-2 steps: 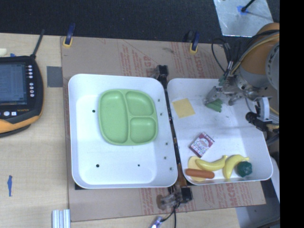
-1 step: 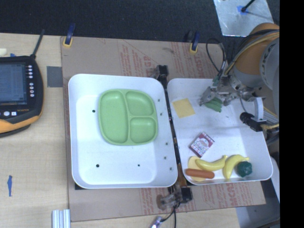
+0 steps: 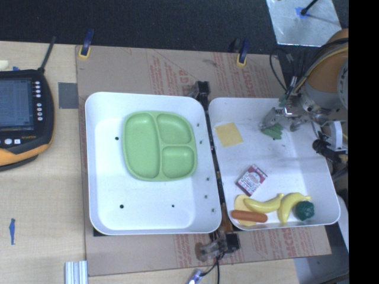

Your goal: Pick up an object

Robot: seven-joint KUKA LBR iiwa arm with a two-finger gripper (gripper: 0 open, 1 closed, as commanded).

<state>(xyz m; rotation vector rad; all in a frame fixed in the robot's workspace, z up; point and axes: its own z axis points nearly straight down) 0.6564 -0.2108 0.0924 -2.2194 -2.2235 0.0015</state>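
- A small dark green object (image 3: 273,132) is seen in the far part of the right bin (image 3: 323,176), directly under the gripper (image 3: 278,120); it is judged the likeliest target, though its kind is too small to make out.
- It is judged to be light and probably soft or leafy, so it may flatten or slide on the smooth bin floor; a hold across its thickest middle would be advised.
- Whether the jaws are spread or pressed together cannot be told, and no object is seen pinched between them.
- A thin yellow square (image 3: 229,134) lies flat to the left of the target; it is judged hard to lift from the floor.
- A red packet (image 3: 252,179) lies nearer the middle, well apart from the target.
- Along the near wall a banana (image 3: 273,203), a sausage (image 3: 249,216) and a dark green round piece (image 3: 305,210) are crowded together, touching or nearly so.
- The left bin (image 3: 106,176) bears a green divided plate (image 3: 159,145).
- Both bins are set on brown cardboard (image 3: 148,70) over a wooden bench, with a handheld control pendant (image 3: 21,114) at the far left.
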